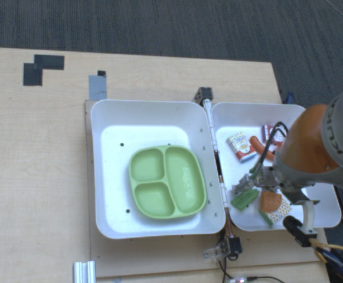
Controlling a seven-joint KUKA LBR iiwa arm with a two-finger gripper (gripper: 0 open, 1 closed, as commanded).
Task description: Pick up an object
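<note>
Camera view puts the grey metal two-finger gripper (246, 184) low in the right white plastic bin (330, 214), just above a flat green toy piece (244, 200); I cannot tell its state; crowding from the orange round toy (270, 201) risks a glancing miss.

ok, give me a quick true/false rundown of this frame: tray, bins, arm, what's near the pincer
1. The green tray lies in the left bin. True.
2. The tray has three compartments. True.
3. The arm is over the left bin. False: it is over the right bin.
4. The tray holds food items. False: its compartments are bare; the small items lie in the right bin.
5. A green item lies in the right bin near the pincer. True.
6. The red and white packet sits on the bench outside the bins. False: it is inside the right bin, toward its far side.
</note>
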